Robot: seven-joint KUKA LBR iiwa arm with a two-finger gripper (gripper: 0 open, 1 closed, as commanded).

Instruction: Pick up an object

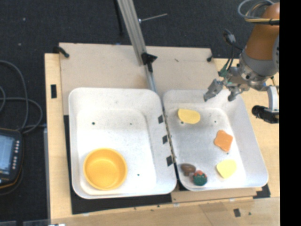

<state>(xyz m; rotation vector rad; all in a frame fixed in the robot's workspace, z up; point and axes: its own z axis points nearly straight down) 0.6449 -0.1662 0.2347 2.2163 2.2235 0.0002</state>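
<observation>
The arm's two-finger hand (221, 92) hovers over the far edge of the right white bin (244, 126), its fingers spread apart with nothing between them. No object is picked up yet. The nearest candidate is the flat, pale-yellow oval piece (188, 116), lying near the bin's far-left corner, just towards the left of the hand. To do this step well, the hand would likely need to shift over the oval's middle, descend straight, and close across its narrower width — the piece looks thin, so the fingers must reach the bin floor.

Other things share that bin: an orange wedge-like piece (224, 141) by the right wall, a yellow chunk (226, 169) near the front-right corner, and a brown lump (188, 168) touching a small green-and-red ball (200, 178) at the front edge. None crowds the oval. The left white bin (117, 102) holds a yellow plastic bowl (105, 168) at its front-left corner, and a slanted metal pole (134, 29) rises behind the bins on the desk (103, 67).
</observation>
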